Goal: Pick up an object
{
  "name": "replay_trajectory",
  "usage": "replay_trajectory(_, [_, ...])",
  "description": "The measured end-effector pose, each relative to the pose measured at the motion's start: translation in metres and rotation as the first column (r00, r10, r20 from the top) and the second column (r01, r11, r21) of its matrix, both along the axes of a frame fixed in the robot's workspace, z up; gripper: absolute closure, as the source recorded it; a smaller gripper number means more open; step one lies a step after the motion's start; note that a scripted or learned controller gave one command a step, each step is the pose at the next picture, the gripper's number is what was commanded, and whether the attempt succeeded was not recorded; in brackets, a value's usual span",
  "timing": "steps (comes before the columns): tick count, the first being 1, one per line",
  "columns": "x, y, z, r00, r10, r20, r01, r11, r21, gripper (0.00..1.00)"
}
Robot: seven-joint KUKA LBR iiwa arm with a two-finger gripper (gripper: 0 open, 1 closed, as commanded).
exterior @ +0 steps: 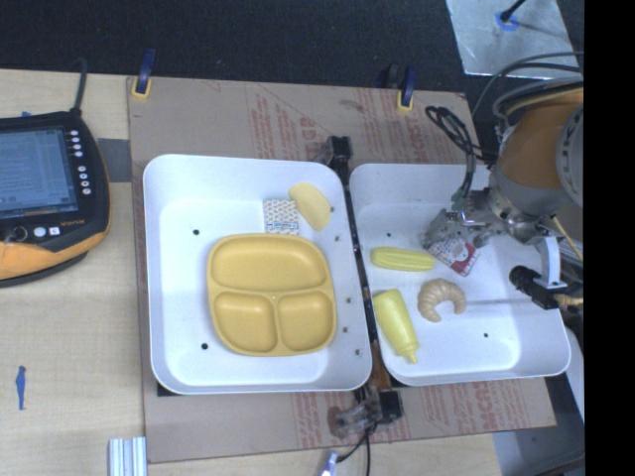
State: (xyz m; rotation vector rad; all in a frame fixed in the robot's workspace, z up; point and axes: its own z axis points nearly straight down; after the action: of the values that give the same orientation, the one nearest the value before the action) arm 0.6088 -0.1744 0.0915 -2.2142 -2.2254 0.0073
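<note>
**Hand low in the right bin — no object lifted yet**

Hand (458, 228) sits low in the right bin (516, 360), toward its far edge, just beside or on a small red-and-white packet (461, 256). The metal parts there are too cluttered to read; cannot tell whether the hand is apart or together, and nothing can be seen clamped in it.

Right bin also carries a yellow corn cob (402, 260) near its left wall, a yellow squeeze bottle (397, 323) toward the near-left corner, and a croissant (441, 297) around the middle — all lying flat.

Left bin (169, 365): a yellow divided plate (270, 293) at centre, a small printed packet (281, 217) and a pale yellow piece (311, 205) by the far edge.

Progress, as judged: approach is made, grasp unconfirmed. Closing on an item and lifting it remain.
</note>
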Motion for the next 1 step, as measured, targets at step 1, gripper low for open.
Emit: replay_trajectory(1, [-0.0278, -0.0113, 0.0002, 1.0, 0.001, 0.0, -0.001, 1.0, 0.0, 0.0])
